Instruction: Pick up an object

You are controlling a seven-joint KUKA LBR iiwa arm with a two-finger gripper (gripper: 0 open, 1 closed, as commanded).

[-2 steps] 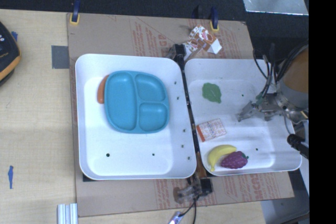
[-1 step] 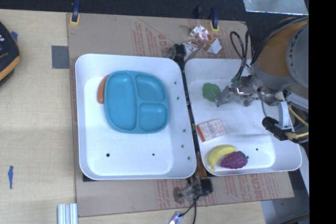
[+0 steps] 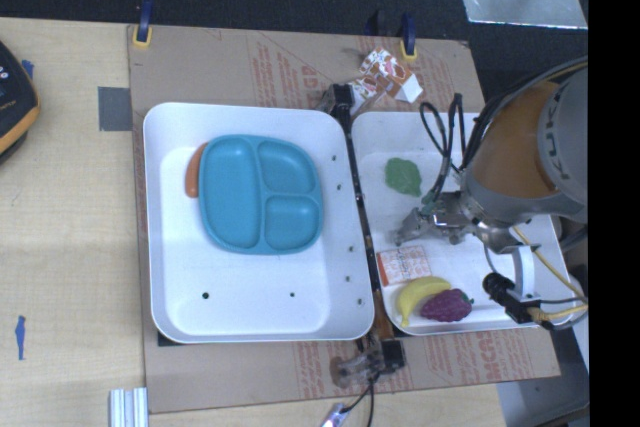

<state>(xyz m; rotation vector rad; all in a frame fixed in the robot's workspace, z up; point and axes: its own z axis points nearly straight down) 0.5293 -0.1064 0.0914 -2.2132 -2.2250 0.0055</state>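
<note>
My gripper [image 3: 412,225] is low in the right bin [image 3: 450,140], with the grey arm and its orange band [image 3: 520,150] reaching in from the right. It stands open with nothing between its fingers. A green leaf-shaped piece [image 3: 404,176] lies just beyond it, towards the back of the bin. A white and red card [image 3: 404,265] lies just in front of it. At the bin's front, a yellow banana [image 3: 418,294] rests against a purple bunch of grapes [image 3: 447,305].
The left bin [image 3: 250,315] holds a blue divided plate [image 3: 262,194] with an orange piece [image 3: 191,173] poking out at its left edge. A crumpled wrapper [image 3: 385,75] lies behind the bins. Black cables [image 3: 440,130] hang by the arm.
</note>
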